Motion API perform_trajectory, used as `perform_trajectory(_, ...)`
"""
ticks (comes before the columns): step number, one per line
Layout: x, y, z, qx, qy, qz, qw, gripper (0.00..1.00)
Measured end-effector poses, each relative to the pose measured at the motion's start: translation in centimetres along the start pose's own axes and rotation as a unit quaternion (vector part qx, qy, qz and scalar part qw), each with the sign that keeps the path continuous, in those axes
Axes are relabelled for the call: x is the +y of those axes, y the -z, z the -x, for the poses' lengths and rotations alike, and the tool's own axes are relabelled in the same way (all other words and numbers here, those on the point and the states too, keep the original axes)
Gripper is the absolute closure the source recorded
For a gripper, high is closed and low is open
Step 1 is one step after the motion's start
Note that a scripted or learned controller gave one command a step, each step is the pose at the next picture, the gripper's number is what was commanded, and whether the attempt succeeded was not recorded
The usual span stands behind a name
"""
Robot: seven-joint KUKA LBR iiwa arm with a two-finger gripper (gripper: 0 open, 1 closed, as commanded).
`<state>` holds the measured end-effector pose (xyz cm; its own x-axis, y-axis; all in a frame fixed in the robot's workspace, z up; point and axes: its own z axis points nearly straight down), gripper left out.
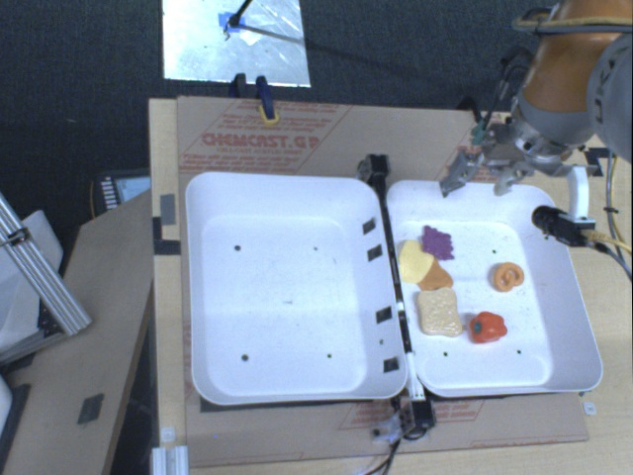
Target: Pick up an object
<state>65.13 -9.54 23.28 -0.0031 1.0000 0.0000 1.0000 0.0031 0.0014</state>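
Note:
The right bin (554, 354) holds several toy foods. A purple grape cluster (437, 241) lies near the bin's upper left. Just below it sit a yellow piece (414, 261) and an orange-brown wedge (436, 277). A beige bread slice (439, 313) lies in front of them, with a red pepper (487, 327) to its right. An orange ring-shaped pastry (507, 276) rests further right. My gripper (477, 180) hangs above the bin's far edge, open, with nothing between its fingers, well clear of all the objects.
The left bin (213, 265) sits beside the right one, joined by a black clipped divider (386, 265). Both rest on a cardboard sheet (267, 132). A shiny foil square (234, 28) lies behind the bench.

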Motion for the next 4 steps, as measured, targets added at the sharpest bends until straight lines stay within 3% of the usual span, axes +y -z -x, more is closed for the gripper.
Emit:
perform_trajectory(1, -2.7, 6.1, -2.8, 0.000, 0.002, 0.001, 1.0000, 0.00)
perform_trajectory(2, -6.5, 22.4, -12.1, 0.002, 0.006, 0.009, 0.9999, 0.00)
perform_trajectory(3, -8.9, 30.9, -3.7, -0.002, -0.004, 0.006, 1.0000, 0.00)
perform_trajectory(4, -8.7, 31.4, -4.2, -0.001, 0.002, 0.003, 1.0000, 1.00)
